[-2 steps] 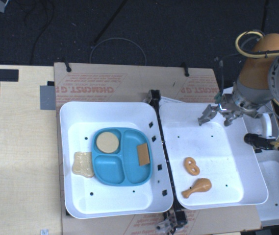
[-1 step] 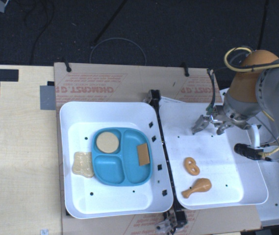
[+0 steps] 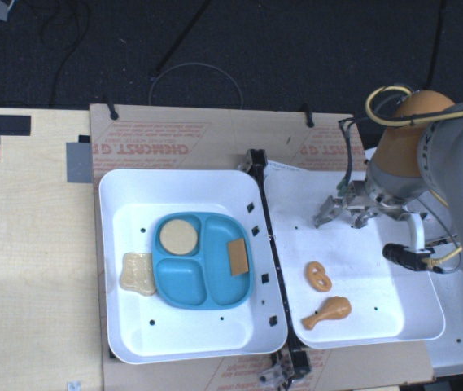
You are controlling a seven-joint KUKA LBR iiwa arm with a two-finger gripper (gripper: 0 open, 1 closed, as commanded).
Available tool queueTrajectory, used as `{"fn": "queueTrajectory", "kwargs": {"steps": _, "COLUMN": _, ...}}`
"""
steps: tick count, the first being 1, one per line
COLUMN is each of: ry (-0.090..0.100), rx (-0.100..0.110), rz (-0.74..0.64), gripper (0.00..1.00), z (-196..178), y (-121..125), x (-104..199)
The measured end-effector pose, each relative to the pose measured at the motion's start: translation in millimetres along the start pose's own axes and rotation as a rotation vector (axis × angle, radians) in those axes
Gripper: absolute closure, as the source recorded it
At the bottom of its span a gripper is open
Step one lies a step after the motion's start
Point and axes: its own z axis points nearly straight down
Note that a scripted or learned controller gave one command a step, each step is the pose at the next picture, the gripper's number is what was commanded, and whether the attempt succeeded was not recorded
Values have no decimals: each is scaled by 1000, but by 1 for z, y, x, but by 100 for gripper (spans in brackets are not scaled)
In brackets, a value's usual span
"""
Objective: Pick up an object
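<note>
We see the hand (image 3: 326,216) over the upper part of the right bin (image 3: 414,320), reaching in from the right, fingers pointing toward the divider between the bins. We cannot tell if its fingers are apart or together; nothing shows between them.

Nearest candidates lie below the hand in this view, toward the bin's near edge: a pretzel (image 3: 318,276) on the bin floor, and just past it a toy drumstick (image 3: 329,310). Both are apart from the hand and from each other. The drumstick's long axis runs roughly left-right, thin end toward the divider, fat end toward the right.

The arm (image 3: 414,149) is bent in low, orange band above the wrist.

Farther out, the left bin (image 3: 121,198) holds a blue sectioned tray (image 3: 190,283) bearing a round cracker (image 3: 177,236) and a brown slice (image 3: 238,257); a pale bread piece (image 3: 137,273) touches the tray's left edge.

We judge the pretzel the closer target; the hand must travel toward the bin's near side and descend.
</note>
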Motion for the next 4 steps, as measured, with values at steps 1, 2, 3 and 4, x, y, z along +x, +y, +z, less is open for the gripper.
{"fn": "queueTrajectory", "kwargs": {"steps": 1, "ry": 0, "rx": -1, "rz": -1, "gripper": 100, "z": -11, "y": 1, "x": 0}}
{"fn": "queueTrajectory", "kwargs": {"steps": 2, "ry": -2, "rx": -7, "rz": 3, "gripper": 100, "z": -55, "y": 3, "x": -5}}
{"fn": "queueTrajectory", "kwargs": {"steps": 3, "ry": -1, "rx": -6, "rz": 1, "gripper": 100, "z": -99, "y": 1, "x": -1}}
{"fn": "queueTrajectory", "kwargs": {"steps": 4, "ry": -2, "rx": -8, "rz": 0, "gripper": 100, "z": -147, "y": 1, "x": -2}}
